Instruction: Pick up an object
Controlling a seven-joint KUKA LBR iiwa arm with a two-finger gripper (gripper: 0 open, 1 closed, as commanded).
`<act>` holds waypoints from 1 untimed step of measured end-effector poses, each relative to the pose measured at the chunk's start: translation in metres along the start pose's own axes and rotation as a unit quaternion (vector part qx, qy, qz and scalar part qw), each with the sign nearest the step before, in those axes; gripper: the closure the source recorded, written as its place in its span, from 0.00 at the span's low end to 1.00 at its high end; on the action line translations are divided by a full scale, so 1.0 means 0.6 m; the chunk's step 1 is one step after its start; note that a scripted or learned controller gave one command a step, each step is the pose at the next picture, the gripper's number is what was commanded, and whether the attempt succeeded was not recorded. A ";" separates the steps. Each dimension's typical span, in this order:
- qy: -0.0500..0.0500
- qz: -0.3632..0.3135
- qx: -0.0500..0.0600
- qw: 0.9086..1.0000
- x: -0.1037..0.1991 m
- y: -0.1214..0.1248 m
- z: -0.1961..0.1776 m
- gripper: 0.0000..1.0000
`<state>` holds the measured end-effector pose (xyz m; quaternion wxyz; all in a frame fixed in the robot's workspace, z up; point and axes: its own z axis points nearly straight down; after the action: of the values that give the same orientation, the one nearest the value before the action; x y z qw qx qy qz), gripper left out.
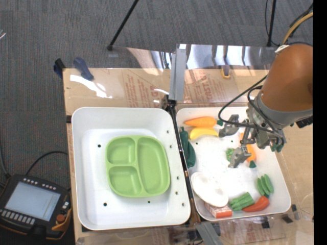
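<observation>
Over the right bin (pixel 284 180), the claw (pixel 239 156) hangs with fingers spread, grasping nothing, just beside a small orange piece (pixel 251 154). Banana (pixel 204 133) and carrot (pixel 201 121) lie left; a green tray (pixel 138 166) occupies the left bin (pixel 87 137).

The arm reaches in from the right, and its gripper (pixel 240 154) hangs low over the right bin (pixel 284 180), close beside a small orange piece (pixel 252 153) (whether they touch cannot be told). That bin also holds an orange pepper (pixel 201 121), a banana (pixel 203 132), a white plate (pixel 209 189), green pods (pixel 264 184) and a red chilli (pixel 257 204). The left bin (pixel 87 137) holds a green divided tray (pixel 138 166).
</observation>
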<state>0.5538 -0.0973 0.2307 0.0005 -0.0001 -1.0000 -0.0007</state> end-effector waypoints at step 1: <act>0.000 0.038 0.000 0.999 -0.050 -0.110 0.240 0.00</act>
<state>0.5834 -0.1630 0.0864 0.0002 -0.0379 -0.9993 -0.0008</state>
